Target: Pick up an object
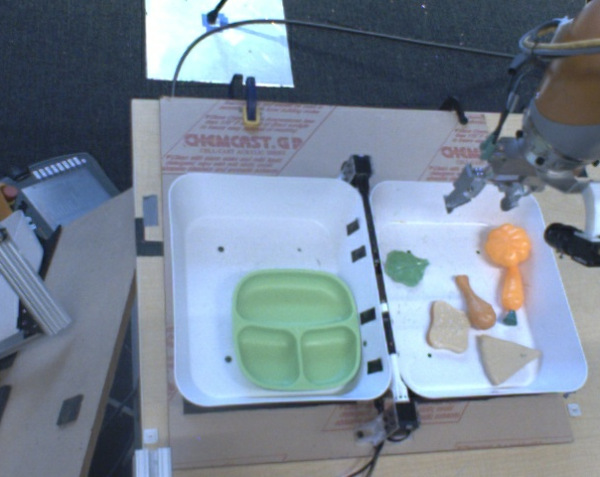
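**Hovering over the right bin, nothing in my grip**

The bench under me is a pale board on dark carpet, carrying two shallow white bins side by side. The left bin (211, 217) holds a green divided tray (298, 328). The right bin (548, 366) holds what I may pick from: a green leafy piece (406, 266) near its left wall, an orange pumpkin-like piece (507, 244) with an orange carrot (513, 291) just below it, a drumstick (474, 303), a tan slice (448, 327) and a tan wedge (506, 358) toward the front.

My pincer (486, 189) hangs above the back edge of the right bin, its fingers (461, 194) spread apart with nothing between them. My arm comes in from the right, the orange band above the wrist, the wrist turned so the fingers point down and a little left.

To do this step well, I judge the green leafy piece the best target: it lies apart from the others, so my fingers can straddle it without nudging a neighbour. The drumstick, slice and wedge lie close together and risk a crowded grasp. I should centre over one item, line my fingers across its narrow side, come straight down and close only once low around it
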Tool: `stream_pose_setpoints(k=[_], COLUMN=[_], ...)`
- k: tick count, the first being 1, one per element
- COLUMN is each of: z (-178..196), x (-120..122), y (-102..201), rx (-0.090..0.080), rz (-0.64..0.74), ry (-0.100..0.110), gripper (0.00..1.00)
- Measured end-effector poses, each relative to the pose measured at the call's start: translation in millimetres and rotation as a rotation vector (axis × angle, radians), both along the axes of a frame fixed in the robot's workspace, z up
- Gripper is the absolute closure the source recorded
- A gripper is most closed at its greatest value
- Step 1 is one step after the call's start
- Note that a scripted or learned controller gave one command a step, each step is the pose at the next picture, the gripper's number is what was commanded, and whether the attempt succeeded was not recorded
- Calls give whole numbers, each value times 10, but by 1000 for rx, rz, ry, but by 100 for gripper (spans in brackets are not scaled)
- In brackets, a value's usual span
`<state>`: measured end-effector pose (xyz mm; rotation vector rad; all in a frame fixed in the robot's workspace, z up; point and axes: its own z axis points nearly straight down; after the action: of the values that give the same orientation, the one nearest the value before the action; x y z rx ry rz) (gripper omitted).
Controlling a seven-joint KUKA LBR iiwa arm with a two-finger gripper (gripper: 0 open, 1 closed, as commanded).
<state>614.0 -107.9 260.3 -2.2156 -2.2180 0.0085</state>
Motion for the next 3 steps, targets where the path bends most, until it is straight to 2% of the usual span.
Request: stream_pose_setpoints(k=[1, 3], z=[55, -865], x=[19, 53], y=[1, -111], rx=[-1, -1], rz=[2, -1], ry=[-10, -5], gripper=[0, 0])
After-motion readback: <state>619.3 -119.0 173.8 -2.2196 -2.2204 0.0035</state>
